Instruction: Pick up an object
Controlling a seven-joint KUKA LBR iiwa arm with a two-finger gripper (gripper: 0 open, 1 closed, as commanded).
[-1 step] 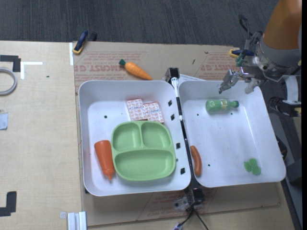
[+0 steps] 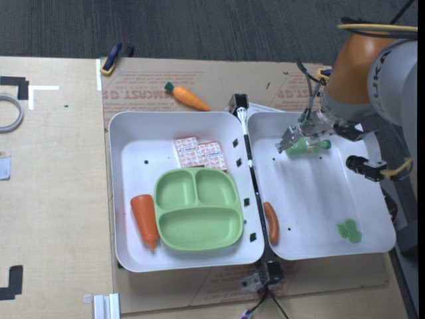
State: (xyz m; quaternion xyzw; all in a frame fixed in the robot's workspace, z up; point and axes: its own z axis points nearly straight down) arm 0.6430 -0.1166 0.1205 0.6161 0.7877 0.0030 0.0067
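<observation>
My gripper (image 2: 293, 143) hangs over the back left part of the right bin (image 2: 319, 198), reaching in from the right. A pale green, elongated toy (image 2: 312, 145) lies crosswise between its fingers, and the gripper is shut on it. Other loose things: a small green leafy piece (image 2: 348, 230) in the right bin's front right corner, and a red-orange sausage (image 2: 271, 222) against that bin's left wall. A large orange carrot (image 2: 144, 220), a green divided plate (image 2: 198, 209) and a red-and-white packet (image 2: 197, 153) sit in the left bin (image 2: 133, 145).
A small carrot (image 2: 187, 97) lies on the cardboard behind the left bin. A blue clip (image 2: 111, 58) sits at the cardboard's back left corner. Black clamps (image 2: 239, 103) join the bins at the back and front. Cables run along the arm at the right.
</observation>
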